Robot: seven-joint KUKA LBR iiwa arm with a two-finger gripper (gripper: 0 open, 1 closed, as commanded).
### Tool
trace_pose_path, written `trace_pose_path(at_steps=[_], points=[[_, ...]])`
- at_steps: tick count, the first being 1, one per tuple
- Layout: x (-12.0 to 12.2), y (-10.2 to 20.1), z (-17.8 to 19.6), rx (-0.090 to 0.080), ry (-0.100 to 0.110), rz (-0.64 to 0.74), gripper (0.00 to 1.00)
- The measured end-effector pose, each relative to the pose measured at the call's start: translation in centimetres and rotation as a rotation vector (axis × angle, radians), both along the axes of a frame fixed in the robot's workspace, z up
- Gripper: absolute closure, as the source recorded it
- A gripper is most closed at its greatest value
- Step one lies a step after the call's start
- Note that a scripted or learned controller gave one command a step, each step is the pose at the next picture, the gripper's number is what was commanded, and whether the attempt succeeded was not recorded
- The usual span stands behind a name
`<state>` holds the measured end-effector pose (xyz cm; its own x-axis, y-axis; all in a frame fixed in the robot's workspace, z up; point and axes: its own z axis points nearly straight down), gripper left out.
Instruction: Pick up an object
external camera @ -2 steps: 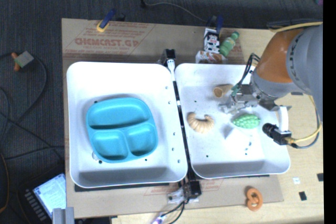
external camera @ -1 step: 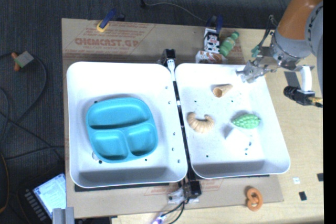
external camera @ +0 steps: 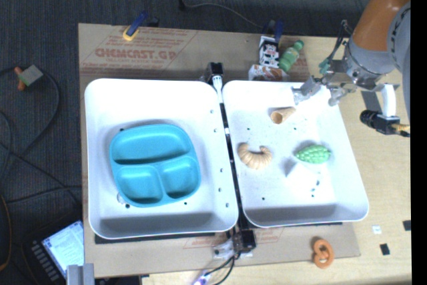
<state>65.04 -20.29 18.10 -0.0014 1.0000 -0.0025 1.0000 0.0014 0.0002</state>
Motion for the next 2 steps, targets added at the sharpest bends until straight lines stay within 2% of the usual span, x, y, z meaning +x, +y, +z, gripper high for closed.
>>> trace_pose_path(at_steps=[1, 2], points=[[-0.5, -0.9, -8.3, 0.010, -0.005, 0.004, 0.00], [-7.0, -1.7, -5.4, 0.007, 0.003, 0.001, 0.00]])
